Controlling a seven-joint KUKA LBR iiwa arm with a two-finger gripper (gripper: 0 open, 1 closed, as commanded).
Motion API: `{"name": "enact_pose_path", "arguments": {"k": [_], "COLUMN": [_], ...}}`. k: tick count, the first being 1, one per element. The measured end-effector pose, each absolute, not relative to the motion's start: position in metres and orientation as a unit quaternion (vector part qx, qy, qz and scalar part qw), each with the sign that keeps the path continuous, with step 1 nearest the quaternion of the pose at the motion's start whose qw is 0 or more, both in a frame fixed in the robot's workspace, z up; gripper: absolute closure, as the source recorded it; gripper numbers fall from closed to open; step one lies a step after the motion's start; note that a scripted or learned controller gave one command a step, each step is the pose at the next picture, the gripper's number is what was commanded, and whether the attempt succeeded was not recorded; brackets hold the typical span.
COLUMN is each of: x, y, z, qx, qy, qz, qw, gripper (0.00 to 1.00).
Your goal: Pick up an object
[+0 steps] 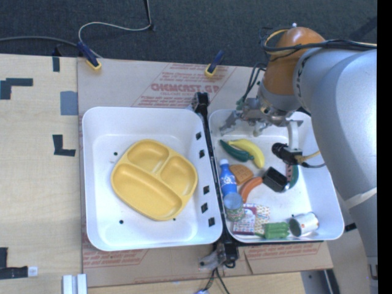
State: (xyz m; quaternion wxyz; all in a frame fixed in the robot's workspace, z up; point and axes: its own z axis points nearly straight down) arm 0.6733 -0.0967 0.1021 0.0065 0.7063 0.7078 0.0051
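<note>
Status: pick not yet accomplished, judging from the frame. All candidate objects lie loose in the right bin [318, 192]. The banana [250, 150] sits near the bin's far edge with a dark green piece just beside it. The blue bottle [228, 185] lies along the left wall. An orange piece [247, 182] is mid-bin, a black block [275, 179] to its right. The green block [274, 230] and a small silver can [304, 223] rest at the near edge. The left bin [98, 182] carries a yellow divided tray [154, 178].

Arm pose: reaches in from the right, orange band above the wrist, gripper [248, 120] hanging over the right bin's far-left corner, close to the banana. Nothing is visible between the fingers; whether they are apart or together cannot be told. Remaining: descend, close on an object, lift.
</note>
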Motion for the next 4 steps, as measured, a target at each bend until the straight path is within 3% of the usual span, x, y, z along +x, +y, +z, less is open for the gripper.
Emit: {"name": "enact_pose_path", "arguments": {"k": [1,2,3,4], "x": [0.674,0.674,0.668,0.669], "y": [-0.096,-0.096,-0.11,-0.11], "z": [0.112,0.112,0.085,0.095], "qx": [0.706,0.706,0.707,0.706], "qy": [0.708,0.708,0.708,0.708], "qz": [0.0052,0.0052,-0.0005,-0.0005], "qw": [0.007,0.007,0.0,0.001], "gripper": [1.0,0.0,0.0,1.0]}}
